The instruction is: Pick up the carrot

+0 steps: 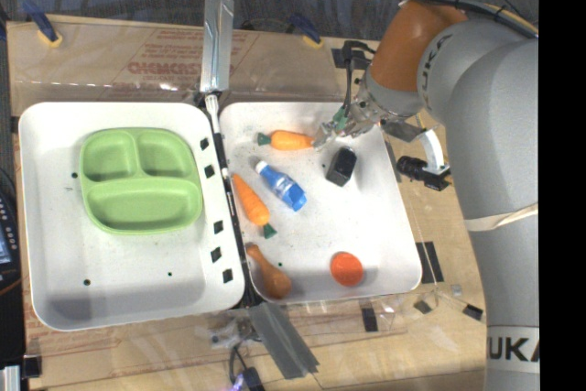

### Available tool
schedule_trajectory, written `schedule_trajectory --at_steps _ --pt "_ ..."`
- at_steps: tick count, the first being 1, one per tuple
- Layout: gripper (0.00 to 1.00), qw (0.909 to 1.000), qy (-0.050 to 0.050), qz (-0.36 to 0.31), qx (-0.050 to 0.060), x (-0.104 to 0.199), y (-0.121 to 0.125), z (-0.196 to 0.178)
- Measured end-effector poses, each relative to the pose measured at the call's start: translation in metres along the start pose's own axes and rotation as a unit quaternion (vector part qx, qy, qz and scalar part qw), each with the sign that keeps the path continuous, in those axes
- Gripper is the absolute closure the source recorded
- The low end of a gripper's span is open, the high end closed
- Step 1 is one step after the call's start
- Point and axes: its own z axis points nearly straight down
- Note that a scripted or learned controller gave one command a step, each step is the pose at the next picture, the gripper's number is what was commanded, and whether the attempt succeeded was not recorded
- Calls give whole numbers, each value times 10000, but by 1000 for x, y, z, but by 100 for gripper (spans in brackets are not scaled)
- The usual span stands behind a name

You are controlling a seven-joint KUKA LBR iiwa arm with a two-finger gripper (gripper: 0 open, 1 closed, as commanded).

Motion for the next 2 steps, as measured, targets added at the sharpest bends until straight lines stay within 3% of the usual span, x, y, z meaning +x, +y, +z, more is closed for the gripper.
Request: schedule_trajectory --at_steps 1,2 --pt "0 10000 0 0 3 0 0 0" --pt "0 9908 32 -1356 23 6 -34 -116"
